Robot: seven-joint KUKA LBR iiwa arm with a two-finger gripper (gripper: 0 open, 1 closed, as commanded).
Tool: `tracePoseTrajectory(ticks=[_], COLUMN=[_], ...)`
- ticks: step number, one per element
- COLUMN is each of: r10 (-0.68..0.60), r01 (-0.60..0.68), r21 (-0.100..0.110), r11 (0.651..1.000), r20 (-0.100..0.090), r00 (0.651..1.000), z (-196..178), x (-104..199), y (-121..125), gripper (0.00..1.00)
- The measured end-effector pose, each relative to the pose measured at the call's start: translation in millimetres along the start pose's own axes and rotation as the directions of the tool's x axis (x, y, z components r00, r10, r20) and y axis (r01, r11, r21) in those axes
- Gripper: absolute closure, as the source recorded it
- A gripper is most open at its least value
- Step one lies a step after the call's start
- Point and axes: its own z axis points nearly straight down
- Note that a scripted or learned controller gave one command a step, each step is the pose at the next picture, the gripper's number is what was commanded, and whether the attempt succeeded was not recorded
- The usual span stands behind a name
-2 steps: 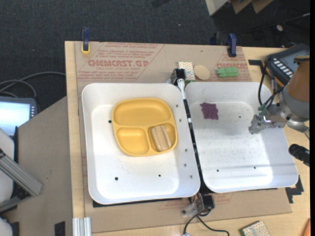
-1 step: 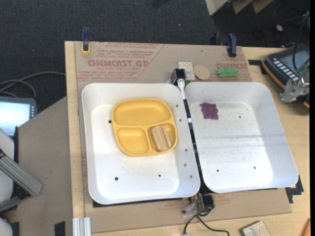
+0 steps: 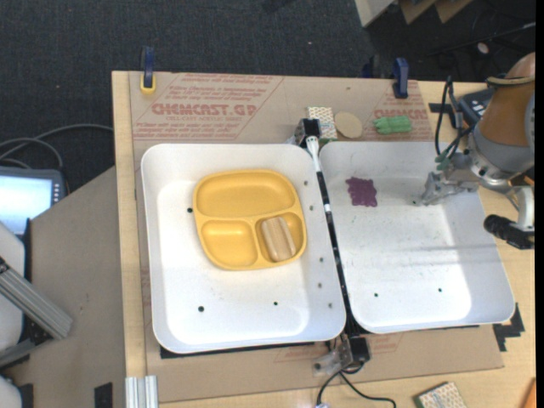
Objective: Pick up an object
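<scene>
A purple, grape-like lump (image 3: pixel 363 191) lies on the floor of the right white bin (image 3: pixel 425 287), in its back left part. My gripper (image 3: pixel 427 193) hangs low over the same bin near its back right, a short way to the right of the purple lump and apart from it. Nothing shows in its grasp. The left white bin (image 3: pixel 229 313) holds a yellow divided plate (image 3: pixel 246 195). A tan oblong piece (image 3: pixel 276 237) rests in the plate's front right compartment.
On the cardboard behind the bins lie a green item (image 3: pixel 393 125), a round tan disc (image 3: pixel 348 125) and a small checkered tag (image 3: pixel 320 116). Blue clamps (image 3: pixel 148 59) (image 3: pixel 399 71) grip the board's back edge. The grey and orange arm (image 3: pixel 510 126) crosses the right bin's rim.
</scene>
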Motion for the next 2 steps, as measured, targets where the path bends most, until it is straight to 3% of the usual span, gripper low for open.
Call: tracePoseTrajectory(ticks=[1,2], r10=[0.005,-0.001], r01=[-0.005,0.001], r21=[-0.009,-0.032], r11=[1.000,0.999], r20=[0.005,0.014], r00=[1.000,1.000], z=[-32,-172], x=[-3,-2], y=[-68,-29], gripper=[1.00,1.00])
